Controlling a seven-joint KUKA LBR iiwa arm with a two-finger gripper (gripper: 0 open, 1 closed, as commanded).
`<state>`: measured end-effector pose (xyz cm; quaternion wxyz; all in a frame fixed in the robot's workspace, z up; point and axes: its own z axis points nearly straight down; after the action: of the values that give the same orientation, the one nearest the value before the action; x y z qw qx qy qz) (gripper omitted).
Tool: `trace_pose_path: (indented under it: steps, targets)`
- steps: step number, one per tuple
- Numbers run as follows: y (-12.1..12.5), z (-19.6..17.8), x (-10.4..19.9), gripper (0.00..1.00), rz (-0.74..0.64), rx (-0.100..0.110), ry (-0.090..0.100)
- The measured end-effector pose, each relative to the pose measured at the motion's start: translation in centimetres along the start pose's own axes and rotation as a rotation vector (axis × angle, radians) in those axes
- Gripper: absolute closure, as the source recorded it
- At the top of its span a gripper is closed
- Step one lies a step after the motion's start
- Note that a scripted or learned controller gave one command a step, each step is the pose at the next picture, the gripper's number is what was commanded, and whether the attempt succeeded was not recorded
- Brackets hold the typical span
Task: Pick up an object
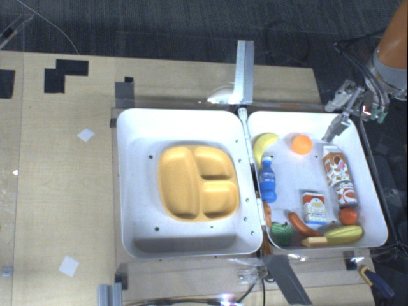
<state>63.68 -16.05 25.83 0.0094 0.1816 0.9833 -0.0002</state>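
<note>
My gripper (338, 113) hangs over the far right corner of the right bin (376, 190), open, with nothing between its fingers. One fingertip (333, 130) points down toward the bin, just above a tall brown and white carton (338, 176). To its left lies an orange ball (301, 144). Further left are a yellow fruit (264, 144) and a blue bottle (266, 180) along the bin's left wall. A small red and white carton (314, 208), a sausage (298, 223), a red tomato (348, 216), a yellow-green banana (341, 234) and a green item (281, 233) crowd the near end.
The left bin (137, 171) holds a yellow divided tray (197, 182) in its middle. A metal post (245, 69) stands behind the seam between the bins. The arm's orange band (392, 50) shows at the upper right.
</note>
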Motion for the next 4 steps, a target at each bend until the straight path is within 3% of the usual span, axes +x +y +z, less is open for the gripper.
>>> trace_pose_path:
  steps: [1,2,3,4]
  targets:
    - [-3.8,9.1,-2.8,0.00,0.087,0.003,0.018]
    - [-3.6,16.9,0.8,0.00,0.583,0.003,0.006]
    - [5.6,17.0,0.8,0.00,0.798,0.003,0.010]
    - [5.6,15.5,0.4,1.00,0.793,-0.003,-0.002]
